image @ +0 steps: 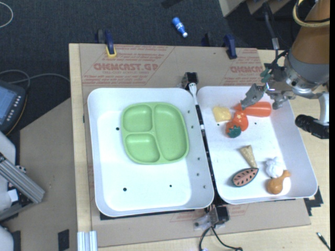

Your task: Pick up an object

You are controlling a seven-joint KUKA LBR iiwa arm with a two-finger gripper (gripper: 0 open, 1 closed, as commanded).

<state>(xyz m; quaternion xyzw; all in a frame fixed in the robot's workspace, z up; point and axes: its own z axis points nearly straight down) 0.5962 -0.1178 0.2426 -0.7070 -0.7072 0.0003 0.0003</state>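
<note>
Cables [217, 233] trail off the worktop's [157, 61] near edge; left to right sit the left bin [104, 140] holding a green divided plate [155, 133], then the right bin [293, 156], where the gripper [264, 95], fingers spread open, hovers beside the orange carrot [257, 109] at its far edge. Closing off-centre could roll it against the tomato [237, 123]; dark carpet [78, 14] surrounds everything

Green divided plate [155, 133] in left bin [104, 192]; blue clamps [109, 41] at board's far edge.
</note>
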